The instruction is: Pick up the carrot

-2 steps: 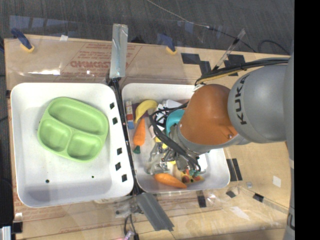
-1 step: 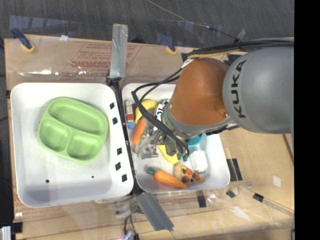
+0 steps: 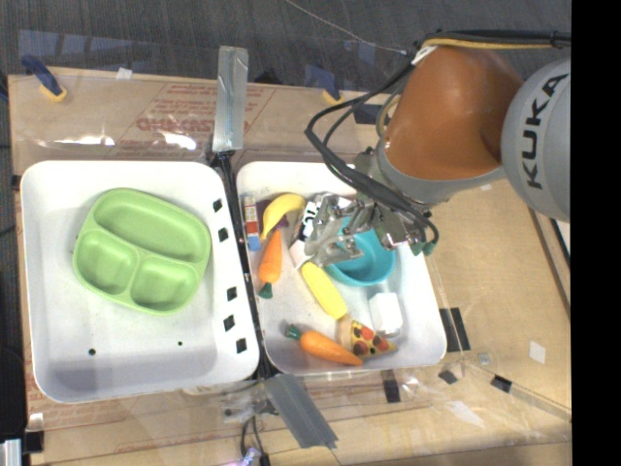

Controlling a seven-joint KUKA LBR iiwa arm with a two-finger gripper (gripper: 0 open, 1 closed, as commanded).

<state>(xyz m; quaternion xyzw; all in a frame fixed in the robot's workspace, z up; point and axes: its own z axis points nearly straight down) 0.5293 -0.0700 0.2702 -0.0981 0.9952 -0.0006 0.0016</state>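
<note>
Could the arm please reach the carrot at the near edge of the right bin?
Probably yes: that carrot lies uncovered with open space above, though a small toy touches its right end. The pincer hangs farther back, above the blue bowl.

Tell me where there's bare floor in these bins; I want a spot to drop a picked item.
The left bin has bare floor along its near edge, below the green plate, and a strip to the plate's left. The right bin is crowded: carrots, bananas, blue bowl and the gripper cover most of it.
</note>
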